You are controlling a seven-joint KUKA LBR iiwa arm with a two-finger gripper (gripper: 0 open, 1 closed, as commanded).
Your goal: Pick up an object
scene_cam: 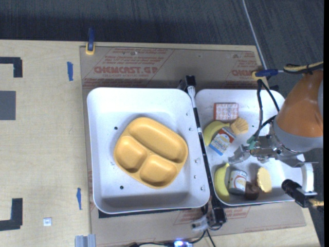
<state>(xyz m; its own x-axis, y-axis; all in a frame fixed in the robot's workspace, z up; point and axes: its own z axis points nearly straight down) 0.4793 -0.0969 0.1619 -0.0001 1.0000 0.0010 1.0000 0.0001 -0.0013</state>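
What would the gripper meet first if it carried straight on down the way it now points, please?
Probably the small jar lying just below the gripper in the right bin, beside the yellow banana-like toy; height above the items cannot be judged from this slanted view.

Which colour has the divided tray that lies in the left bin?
The divided tray is yellow-orange, as the camera view shows.

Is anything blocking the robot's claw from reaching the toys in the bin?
Nothing visible blocks it. The gripper hangs right over the right bin, among its pile: a small can just below it in the view, and a blue and white carton beside it.
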